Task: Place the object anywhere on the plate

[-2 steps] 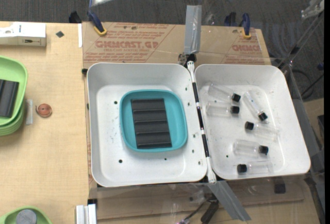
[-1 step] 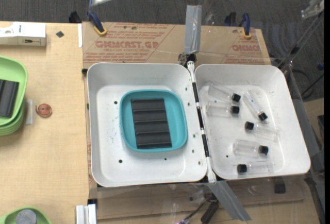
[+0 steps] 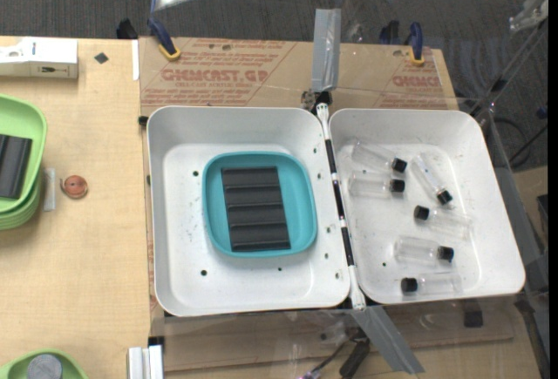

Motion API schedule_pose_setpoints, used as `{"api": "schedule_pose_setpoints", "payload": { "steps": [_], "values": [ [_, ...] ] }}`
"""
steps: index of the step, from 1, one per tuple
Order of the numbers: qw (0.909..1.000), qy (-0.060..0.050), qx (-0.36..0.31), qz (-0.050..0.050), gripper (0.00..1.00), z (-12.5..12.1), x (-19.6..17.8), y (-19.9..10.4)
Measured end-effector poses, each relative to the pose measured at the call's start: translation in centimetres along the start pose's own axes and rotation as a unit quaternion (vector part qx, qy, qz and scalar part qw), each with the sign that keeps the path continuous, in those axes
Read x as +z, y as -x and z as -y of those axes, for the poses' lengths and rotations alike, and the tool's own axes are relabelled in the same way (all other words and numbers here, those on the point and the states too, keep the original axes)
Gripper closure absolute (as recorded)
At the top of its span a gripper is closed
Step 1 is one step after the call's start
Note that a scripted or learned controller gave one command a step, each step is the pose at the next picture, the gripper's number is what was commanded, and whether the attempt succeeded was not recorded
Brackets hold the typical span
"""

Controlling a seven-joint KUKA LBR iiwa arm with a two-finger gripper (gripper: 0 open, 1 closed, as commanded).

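A teal plate [image 3: 301,194] lies in the left white bin [image 3: 174,220], with a black ribbed insert [image 3: 255,207] resting on it. The right white bin [image 3: 488,194] holds several clear plastic tubes with black caps, scattered at different angles: one near the top left [image 3: 379,159], one on the right [image 3: 433,179], one lower down [image 3: 423,252] and one by the front wall [image 3: 427,284]. All the tubes lie flat on the bin floor.
A green tray [image 3: 26,142] with a dark object sits at the far left on the wooden bench. A small round orange disc [image 3: 75,186] lies beside it. Cardboard [image 3: 227,72] backs the bins, held by clamps.
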State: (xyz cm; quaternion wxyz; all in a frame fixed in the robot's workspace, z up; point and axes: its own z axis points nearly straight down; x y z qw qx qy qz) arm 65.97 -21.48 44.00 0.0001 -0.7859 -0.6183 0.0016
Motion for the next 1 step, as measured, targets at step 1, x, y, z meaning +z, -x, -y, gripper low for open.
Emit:
{"api": "schedule_pose_setpoints", "payload": {
  "steps": [1],
  "values": [
    [1.0000, 0.000, 0.000, 0.000, 0.00, 0.00, 0.00, 0.00]
  ]
}}
